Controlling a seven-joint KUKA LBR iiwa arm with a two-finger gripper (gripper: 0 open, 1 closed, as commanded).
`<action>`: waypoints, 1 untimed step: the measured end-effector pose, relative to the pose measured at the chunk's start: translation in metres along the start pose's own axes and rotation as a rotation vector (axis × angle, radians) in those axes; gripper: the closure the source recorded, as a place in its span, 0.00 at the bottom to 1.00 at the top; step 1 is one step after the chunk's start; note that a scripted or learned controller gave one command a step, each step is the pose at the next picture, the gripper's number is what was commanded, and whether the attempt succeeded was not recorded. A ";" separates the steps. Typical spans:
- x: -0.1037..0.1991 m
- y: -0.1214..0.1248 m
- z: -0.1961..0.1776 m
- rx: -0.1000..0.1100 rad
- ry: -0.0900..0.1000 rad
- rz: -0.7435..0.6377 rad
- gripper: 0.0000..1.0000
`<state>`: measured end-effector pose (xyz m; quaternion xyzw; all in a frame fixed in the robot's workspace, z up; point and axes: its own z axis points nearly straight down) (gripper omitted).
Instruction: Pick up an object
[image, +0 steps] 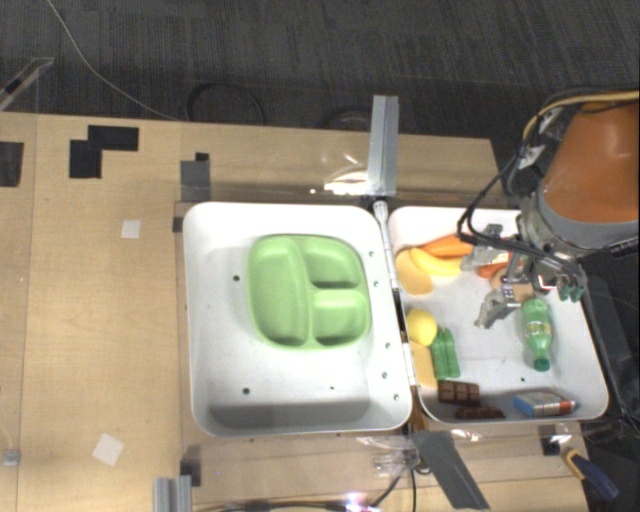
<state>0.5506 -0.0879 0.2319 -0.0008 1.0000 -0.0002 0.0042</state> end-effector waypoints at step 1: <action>0.007 -0.017 0.127 0.002 -0.011 -0.024 0.00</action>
